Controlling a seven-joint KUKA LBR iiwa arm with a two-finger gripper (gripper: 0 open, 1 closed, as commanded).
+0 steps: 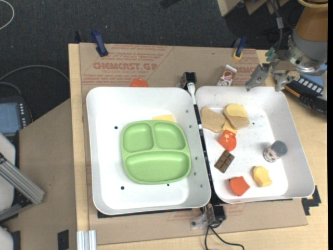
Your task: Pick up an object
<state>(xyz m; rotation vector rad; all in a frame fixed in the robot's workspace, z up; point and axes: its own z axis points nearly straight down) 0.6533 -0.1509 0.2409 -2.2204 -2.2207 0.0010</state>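
The left bin (99,139) carries a green 3-compartment plate (154,151) lying flat near its middle, with a pale yellow piece (164,118) poking out from behind the plate's far edge. In the right bin (297,155) the candidates sit close together: a tan bread-like slice (212,119) touching a yellow-and-tan block (236,114), an orange-red piece (227,139) just beside them, a brown chocolate-like bar (224,161), an orange wedge (238,185), a yellow lump (262,176) and a small grey-capped can (274,150) on its side.

The likeliest trouble, I'd judge, is that crowding at the far left of the right bin: a descent there could nudge 2 pieces at once or close on an edge and slip off. The can would probably roll away.

The gripper (270,77) hangs above the far rim of the right bin, pointing down, its 2 fingers spread and nothing between them, the arm reaching in from the right.
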